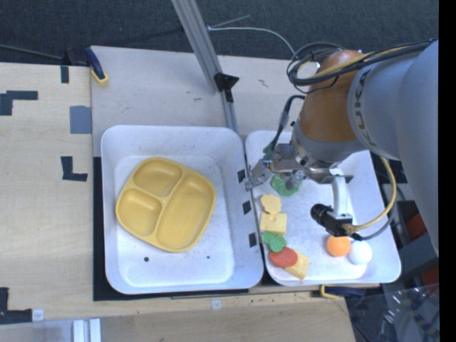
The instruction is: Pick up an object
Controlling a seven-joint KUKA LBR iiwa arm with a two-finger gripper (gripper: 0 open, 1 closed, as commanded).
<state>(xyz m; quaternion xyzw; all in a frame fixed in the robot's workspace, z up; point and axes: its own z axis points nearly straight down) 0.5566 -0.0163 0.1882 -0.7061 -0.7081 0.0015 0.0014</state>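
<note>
My gripper [283, 172] hangs low over the back left part of the right bin [381, 262], under the orange wrist band. Directly under it lies a green toy piece [288, 187], partly hidden by the gripper. In front of that a row of small toy foods runs toward the bin's front: a yellow round piece [271, 204], a yellow block [274, 224], a small green piece [273, 240], a red piece [283, 256] and a yellow wedge [300, 266]. An orange ball [339, 246] and a white ball [360, 253] sit at the front right.
The left bin [128, 137] holds a yellow divided plate [165, 203]. A metal pole [199, 38] slants down to the bins' back edge. A black cable fitting [328, 218] hangs off the arm above the right bin.
</note>
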